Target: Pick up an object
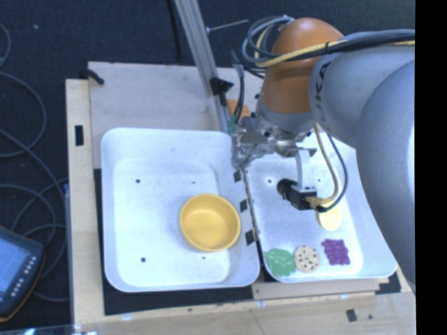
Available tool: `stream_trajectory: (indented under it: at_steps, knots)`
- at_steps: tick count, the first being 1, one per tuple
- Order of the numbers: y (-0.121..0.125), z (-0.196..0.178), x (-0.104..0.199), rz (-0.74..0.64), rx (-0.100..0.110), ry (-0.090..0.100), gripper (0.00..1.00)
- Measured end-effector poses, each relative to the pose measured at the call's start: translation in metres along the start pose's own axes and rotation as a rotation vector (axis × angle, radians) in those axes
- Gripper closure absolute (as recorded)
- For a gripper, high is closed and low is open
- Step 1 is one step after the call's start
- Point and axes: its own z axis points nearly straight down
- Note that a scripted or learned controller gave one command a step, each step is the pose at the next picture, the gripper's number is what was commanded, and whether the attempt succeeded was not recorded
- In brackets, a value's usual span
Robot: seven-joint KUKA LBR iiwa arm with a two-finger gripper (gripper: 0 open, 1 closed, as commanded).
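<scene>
Grey casing on the arm [370, 110] carries dark lettering next to the orange band [304, 65]. Only a letter or two shows at a steep angle, and I cannot read it as a word. No other writing is legible.

Gripper [243, 155]: it sits low over the wall where the two bins meet. It appears as a cluster of metal parts, and I cannot tell whether it is spread or closed, nor whether it grips anything.

Pickable items:
- Left bin [133, 152]: one yellow bowl [209, 222], upright, toward the near right corner.
- Right bin [363, 246]: a green piece [279, 260], a round speckled biscuit [306, 258] and a purple piece [336, 251] in a row along the near wall, close to one another. A pale yellow piece [330, 219] lies just behind them.

Hidden or unclear:
- A black fitting [293, 192] on a yellow cable overlaps the pale yellow piece, so its outline is incomplete.
- The arm covers the far part and right side of the right bin.
- An orange item [235, 108] shows partly behind the slanted aluminium post [199, 44]; I cannot identify it.
- A screen device [15, 271] at lower left is cut off by the frame edge.
</scene>
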Motion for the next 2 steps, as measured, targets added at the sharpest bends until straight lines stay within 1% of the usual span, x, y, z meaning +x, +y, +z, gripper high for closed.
stream_trajectory:
  at_steps: [1,2]
  knots:
    - [-0.0022,-0.0008,0.0482,0.001,0.001,-0.001,1.0]
    - [-0.0021,-0.0007,0.045,0.005,0.002,-0.002,0.0]
